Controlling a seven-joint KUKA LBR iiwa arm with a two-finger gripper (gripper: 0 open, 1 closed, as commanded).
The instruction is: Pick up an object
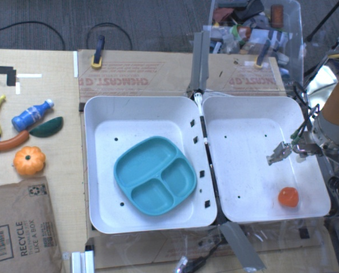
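Camera view puts the gripper [278, 153] — fingers seemingly spread, holding nothing — just up-left of the orange ball [288, 197]; centre over it before closing.

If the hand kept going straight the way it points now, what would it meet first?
The hand points toward the view's left and slightly down, over the right bin. On that line it would probably meet the bin's bare white floor first; the orange ball lies off to the side. Depth is hard to judge here.
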